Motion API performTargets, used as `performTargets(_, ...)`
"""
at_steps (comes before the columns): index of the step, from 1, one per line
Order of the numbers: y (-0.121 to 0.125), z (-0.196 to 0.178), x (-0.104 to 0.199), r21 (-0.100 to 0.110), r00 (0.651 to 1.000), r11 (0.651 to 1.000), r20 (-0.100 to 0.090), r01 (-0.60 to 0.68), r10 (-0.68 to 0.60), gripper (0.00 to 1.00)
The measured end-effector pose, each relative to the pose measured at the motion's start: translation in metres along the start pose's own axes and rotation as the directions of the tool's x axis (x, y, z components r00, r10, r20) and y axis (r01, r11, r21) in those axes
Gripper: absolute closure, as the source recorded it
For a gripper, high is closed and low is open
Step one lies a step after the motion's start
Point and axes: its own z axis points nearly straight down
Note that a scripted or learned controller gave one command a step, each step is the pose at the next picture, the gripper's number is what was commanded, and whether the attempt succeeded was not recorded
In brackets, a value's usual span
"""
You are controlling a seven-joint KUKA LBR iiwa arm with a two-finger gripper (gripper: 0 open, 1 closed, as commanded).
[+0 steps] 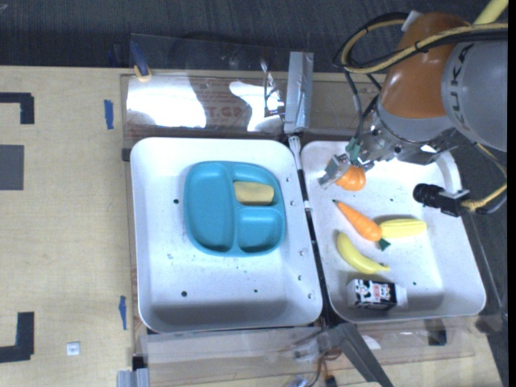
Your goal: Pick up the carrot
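Observation:
The carrot (359,220) is orange with a small green end. It lies slantwise in the middle of the right bin (459,285), pointing up-left. My gripper (343,166) hangs over the bin's upper left part, above and slightly left of the carrot and apart from it. A small round orange fruit (352,181) sits right at the gripper's tip, partly covered by it.
A banana (360,254) lies just below the carrot, and a yellow corn-like piece (403,229) touches its green end. A black-and-white can (373,293) lies near the front. The left bin (161,289) bears a blue divided plate (214,216) with a yellow piece (254,193).

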Motion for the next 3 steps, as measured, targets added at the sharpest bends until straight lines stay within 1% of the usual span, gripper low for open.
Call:
performTargets(1, -0.003, 0.004, -0.002, 0.008, 1.0, 1.0, -0.001, -0.005, 0.005, 0.0)
performTargets(2, -0.066, 0.101, -0.039, 0.005, 0.992, 0.992, 0.001, 0.122, -0.122, 0.0)
performTargets(3, -0.063, 0.089, -0.039, -0.002, 0.993, 0.993, 0.005, 0.121, -0.121, 1.0)
